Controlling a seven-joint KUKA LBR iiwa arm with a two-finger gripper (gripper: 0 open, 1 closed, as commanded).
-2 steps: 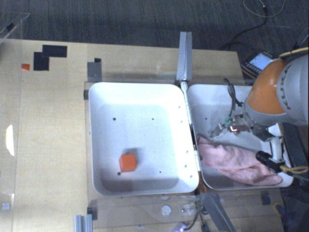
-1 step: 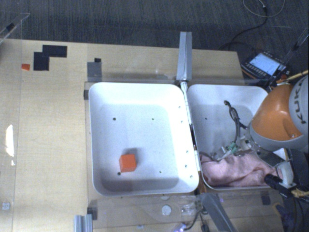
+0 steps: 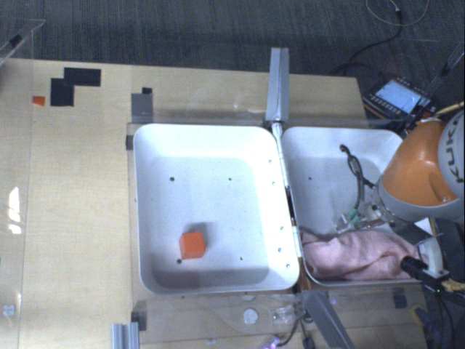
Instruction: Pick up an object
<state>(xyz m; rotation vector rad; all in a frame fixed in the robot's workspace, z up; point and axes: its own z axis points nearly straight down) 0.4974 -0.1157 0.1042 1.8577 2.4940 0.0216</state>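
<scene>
Nearest target: Since the pink cloth lies bunched along the lower wall of the right bin, at the frame's lower right, it is probably what the arm is working toward.
Other candidate: a small orange block sits alone on the floor of the left bin, lower left of that bin, well apart from the arm.
Hand: the hand hangs low in the right bin, just above the cloth's upper edge; from this slant I cannot tell how far it is open, and nothing is seen caught in it.
Arm: the orange band and grey wrist come in from the right edge of the frame and hide part of the bin, which is why the contact point is unclear.
Cable: a dark cable loops from the wrist over the bin floor, slack so the wrist can turn.
Bins: side by side at frame centre on the pale wooden desk, walls touching along a metal divider, so things can pass between them.
Stage, as I judge it: lowering onto the cloth, with no lift made yet.
</scene>
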